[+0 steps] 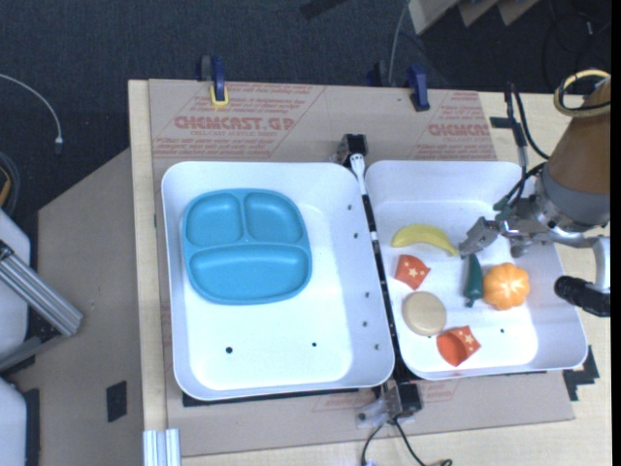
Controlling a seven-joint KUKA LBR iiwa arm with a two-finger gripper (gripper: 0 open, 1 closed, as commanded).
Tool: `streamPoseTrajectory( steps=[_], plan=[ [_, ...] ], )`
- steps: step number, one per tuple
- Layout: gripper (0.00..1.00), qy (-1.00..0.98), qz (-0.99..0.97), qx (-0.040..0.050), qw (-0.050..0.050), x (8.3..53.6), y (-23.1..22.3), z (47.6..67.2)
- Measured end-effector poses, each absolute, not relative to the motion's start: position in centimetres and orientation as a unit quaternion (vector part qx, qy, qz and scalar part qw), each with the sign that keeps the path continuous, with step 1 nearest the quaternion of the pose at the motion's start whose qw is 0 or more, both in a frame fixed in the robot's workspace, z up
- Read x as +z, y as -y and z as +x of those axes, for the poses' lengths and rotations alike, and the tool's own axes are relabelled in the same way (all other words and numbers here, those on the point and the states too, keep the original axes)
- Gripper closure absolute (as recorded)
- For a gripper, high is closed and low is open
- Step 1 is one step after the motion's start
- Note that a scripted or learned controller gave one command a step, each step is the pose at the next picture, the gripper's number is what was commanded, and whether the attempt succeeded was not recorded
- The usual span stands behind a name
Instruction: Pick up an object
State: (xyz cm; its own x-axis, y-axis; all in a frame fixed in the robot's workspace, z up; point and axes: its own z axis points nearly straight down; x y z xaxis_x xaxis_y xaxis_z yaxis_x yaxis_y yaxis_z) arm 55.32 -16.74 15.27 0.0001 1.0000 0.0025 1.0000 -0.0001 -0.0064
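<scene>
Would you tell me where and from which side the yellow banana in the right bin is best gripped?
Probably the banana is best gripped at mid-length, from straight above, fingers closing across its narrow width. It lies flat, curved, with bare bin floor on both long sides; the nearest red piece sits just below its left end, so the middle leaves room.

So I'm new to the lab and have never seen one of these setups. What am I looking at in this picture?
This is one camera fixed above a bench, looking down at a slant. The grey robot arm with an orange band reaches in from the right; its two-finger gripper hangs over the right white bin. That bin holds a yellow banana, a round orange fruit, a dark green vegetable, two red pieces and a beige round disc. The left white bin holds a blue divided plate. Nothing shows between the fingers.
</scene>
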Motion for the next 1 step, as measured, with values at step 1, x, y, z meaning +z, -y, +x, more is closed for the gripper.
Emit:
streamPoseTrajectory(
  steps=[1],
  plan=[
    [0.0, 0.707, -0.707, 0.0012, 0.003, 9.32, 15.92, 54.82]
  ],
)
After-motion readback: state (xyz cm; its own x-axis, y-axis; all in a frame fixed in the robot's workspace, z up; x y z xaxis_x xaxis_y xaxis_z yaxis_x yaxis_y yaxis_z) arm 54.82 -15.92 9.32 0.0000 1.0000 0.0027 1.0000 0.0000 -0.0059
